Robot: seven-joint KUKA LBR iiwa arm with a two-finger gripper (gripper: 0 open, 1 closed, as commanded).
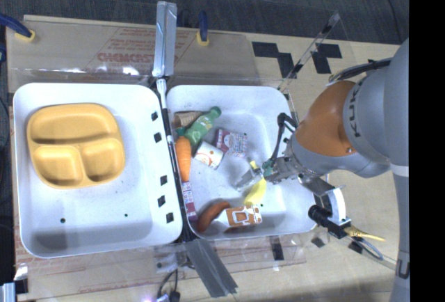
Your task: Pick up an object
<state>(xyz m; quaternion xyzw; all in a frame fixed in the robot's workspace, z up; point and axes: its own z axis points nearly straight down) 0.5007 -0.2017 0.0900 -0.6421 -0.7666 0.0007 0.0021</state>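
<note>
Gripper (259, 175) low in the right bin (229, 95), just beside the banana (256, 191) and right of the carrot (183, 158); finger state impossible to tell; best to centre over the banana, descend straight, avoid the nearby carton (208, 154).

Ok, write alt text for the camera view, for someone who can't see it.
A grey and orange robot arm reaches from the right, its end effector low over a yellow item in the right bin, which also holds a carrot, a green bottle and small cartons. The left bin holds a yellow divided tray.
</note>
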